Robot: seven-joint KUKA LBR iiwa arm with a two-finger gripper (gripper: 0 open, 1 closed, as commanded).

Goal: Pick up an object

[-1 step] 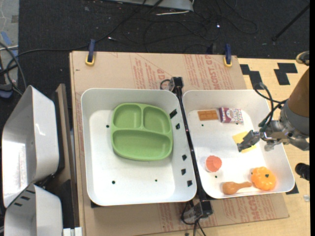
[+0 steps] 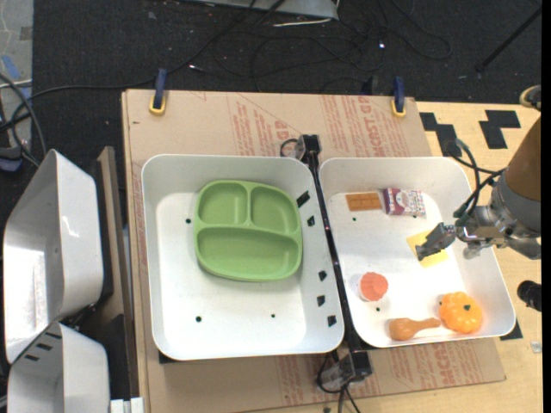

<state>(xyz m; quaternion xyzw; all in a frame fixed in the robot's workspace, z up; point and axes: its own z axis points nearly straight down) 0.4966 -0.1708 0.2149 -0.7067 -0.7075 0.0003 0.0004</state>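
Closest to the camera in the right bin were a tan drumstick-looking toy and an orange pumpkin just beside it, both near the front edge. A bit further back sat a flat pinkish-red round piece.

Then the pincer: it reached in from the right and was low over the middle-right of that bin, right at a yellow block. The dark fingers overlapped the block's top edge, so it looked like contact, but honestly I couldn't tell if the block was actually between them or how wide they were spread.

Further back near the bin's far wall lay an orange cracker-like rectangle and a small maroon and white packet, side by side.

The left bin held a green divided plate, sitting toward the back half.
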